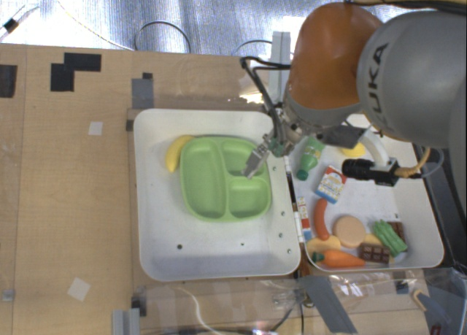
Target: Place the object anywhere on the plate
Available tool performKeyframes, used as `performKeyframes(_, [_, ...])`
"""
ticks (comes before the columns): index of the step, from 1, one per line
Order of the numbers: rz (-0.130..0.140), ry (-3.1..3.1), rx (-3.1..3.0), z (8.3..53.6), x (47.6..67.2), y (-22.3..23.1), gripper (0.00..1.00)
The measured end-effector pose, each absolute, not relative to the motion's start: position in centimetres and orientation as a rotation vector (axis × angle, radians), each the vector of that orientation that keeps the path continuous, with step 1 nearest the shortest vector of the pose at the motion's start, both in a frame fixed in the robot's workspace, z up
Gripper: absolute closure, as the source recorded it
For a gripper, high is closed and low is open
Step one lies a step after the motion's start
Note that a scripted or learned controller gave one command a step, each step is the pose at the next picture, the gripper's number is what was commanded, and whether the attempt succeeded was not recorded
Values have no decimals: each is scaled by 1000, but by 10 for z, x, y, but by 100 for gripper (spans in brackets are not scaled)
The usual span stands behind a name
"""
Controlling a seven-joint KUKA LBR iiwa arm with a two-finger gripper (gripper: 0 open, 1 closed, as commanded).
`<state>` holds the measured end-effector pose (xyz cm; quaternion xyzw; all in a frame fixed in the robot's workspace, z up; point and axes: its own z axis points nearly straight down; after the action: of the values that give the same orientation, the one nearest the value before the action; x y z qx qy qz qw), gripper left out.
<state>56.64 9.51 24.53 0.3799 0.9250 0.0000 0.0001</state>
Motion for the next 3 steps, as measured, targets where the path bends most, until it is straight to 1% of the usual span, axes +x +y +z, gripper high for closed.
performKeyframes(1, [1,2908,1186,254,568,96,100])
performKeyframes(2, [0,2909,1185,254,568,96,0])
performKeyframes(3, [0,2911,1178,262,570,97,100])
